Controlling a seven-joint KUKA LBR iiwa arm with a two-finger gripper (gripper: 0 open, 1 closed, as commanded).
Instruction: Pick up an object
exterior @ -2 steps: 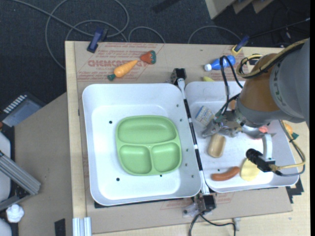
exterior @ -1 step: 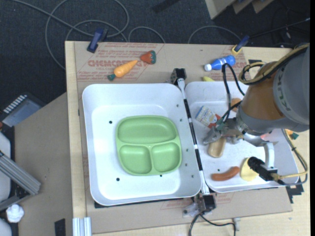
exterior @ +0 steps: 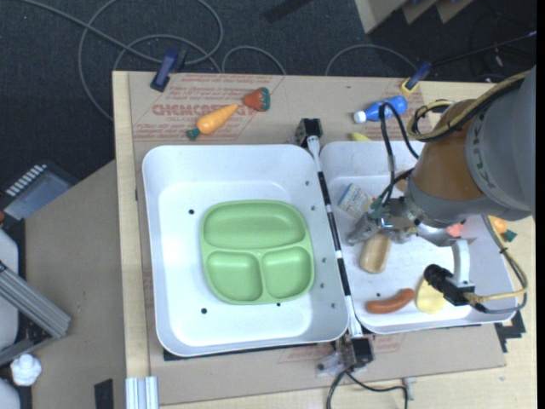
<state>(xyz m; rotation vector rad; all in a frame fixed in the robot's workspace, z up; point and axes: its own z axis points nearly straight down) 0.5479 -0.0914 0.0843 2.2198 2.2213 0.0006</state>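
Observation:
My gripper [exterior: 372,227] hangs low in the right bin [exterior: 341,162], near its left wall. Just below its tip lies a tan, bread-like piece [exterior: 375,256]; whether they touch I cannot tell. A red sausage [exterior: 390,302] and a yellow piece [exterior: 428,301] lie near the bin's front edge. A small white and blue packet [exterior: 351,198] sits just above the gripper. The arm's grey body and orange band [exterior: 451,169] hide much of the bin's right half.
The left bin [exterior: 170,228] holds a green divided plate [exterior: 255,250]. On the board behind the bins lie a carrot [exterior: 215,118], a red toy [exterior: 256,100], a blue and white bottle [exterior: 381,110] and a blue clip [exterior: 167,69].

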